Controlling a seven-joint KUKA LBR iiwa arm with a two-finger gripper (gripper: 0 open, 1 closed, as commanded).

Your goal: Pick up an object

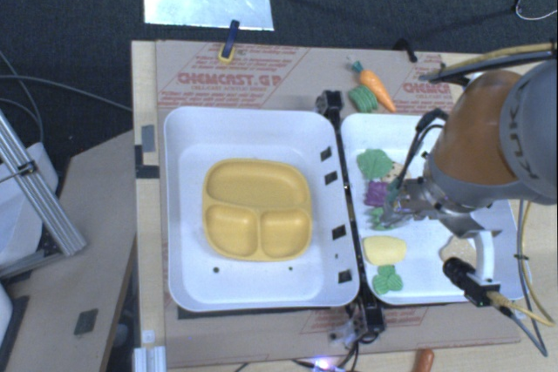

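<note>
In the right bin lie several toy foods: a green leafy piece, a purple grape bunch, a pale yellow piece and a small green piece. My gripper reaches down from the right, over the bin's left part, just below the grape bunch and above the yellow piece. Its dark fingers are small and blurred against the toys. The grey and orange arm covers the right half of that bin.
The left bin holds a yellow divided tray. A toy carrot with a green piece lies on the cardboard behind the right bin. A black divider with clips runs between the bins.
</note>
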